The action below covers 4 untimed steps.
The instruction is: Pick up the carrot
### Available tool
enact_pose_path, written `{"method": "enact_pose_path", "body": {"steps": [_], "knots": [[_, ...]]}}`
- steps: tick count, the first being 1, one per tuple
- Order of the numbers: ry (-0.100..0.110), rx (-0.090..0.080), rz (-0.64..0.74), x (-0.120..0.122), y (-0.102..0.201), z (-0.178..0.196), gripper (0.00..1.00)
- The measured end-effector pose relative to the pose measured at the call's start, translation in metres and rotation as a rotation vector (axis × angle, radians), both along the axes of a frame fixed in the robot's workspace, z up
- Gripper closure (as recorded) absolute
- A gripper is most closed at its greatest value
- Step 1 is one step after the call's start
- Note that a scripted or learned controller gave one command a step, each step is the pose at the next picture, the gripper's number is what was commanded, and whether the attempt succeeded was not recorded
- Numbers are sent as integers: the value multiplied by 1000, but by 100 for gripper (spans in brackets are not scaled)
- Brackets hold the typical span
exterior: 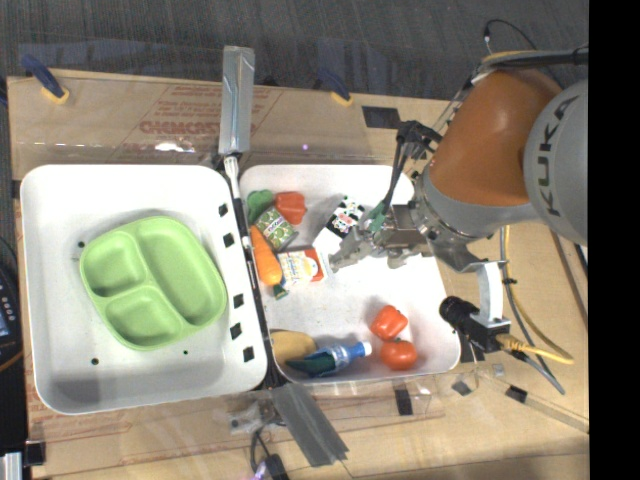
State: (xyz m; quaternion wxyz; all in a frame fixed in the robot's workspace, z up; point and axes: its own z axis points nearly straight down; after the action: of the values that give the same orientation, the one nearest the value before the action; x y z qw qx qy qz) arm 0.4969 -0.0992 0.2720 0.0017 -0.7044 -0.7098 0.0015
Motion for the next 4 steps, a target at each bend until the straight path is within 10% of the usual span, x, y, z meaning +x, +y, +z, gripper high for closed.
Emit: {"method": "enact_pose_path", "body": {"steps": [1, 2, 3, 4], "knots": [[1, 0, 4, -14, 60, -74, 0], [-1, -2, -321, -6, 95, -81, 0], [-4, -1, -139, -18, 90, 5, 0], [-2, -1, -133, -17, 90, 15, 100]]}}
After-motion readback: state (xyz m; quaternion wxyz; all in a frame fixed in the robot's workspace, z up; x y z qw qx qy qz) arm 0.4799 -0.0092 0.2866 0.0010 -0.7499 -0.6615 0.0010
